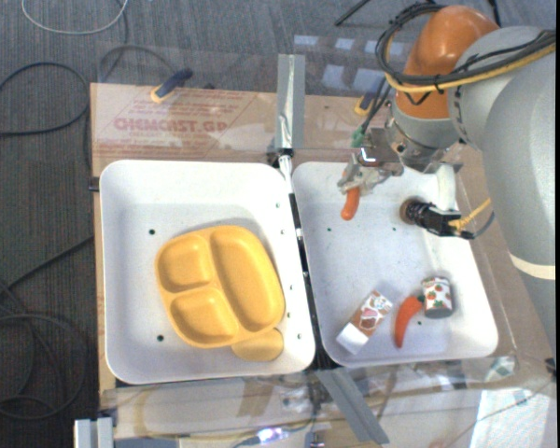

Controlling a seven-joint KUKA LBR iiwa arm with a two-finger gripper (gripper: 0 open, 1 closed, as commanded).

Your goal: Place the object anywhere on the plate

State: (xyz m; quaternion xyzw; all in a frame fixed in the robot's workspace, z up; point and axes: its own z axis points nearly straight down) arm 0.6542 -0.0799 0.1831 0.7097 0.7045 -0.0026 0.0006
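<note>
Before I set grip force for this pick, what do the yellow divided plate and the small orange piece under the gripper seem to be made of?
Yellow divided plate: likely molded plastic, semi-gloss; uniform color, rounded compartment ridges, soft highlights.
Small orange piece between the fingers of the gripper: probably plastic or rubber toy food, smooth and evenly colored; too small to tell which.

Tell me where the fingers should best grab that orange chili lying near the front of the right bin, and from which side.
Grip the orange chili across its thicker middle, coming straight down from above. It lies flat on the right bin floor, curved and tapering toward its lower tip. Set the closing line across its narrow width, since the small box sits close at its upper right and the carton lies to its left.
</note>
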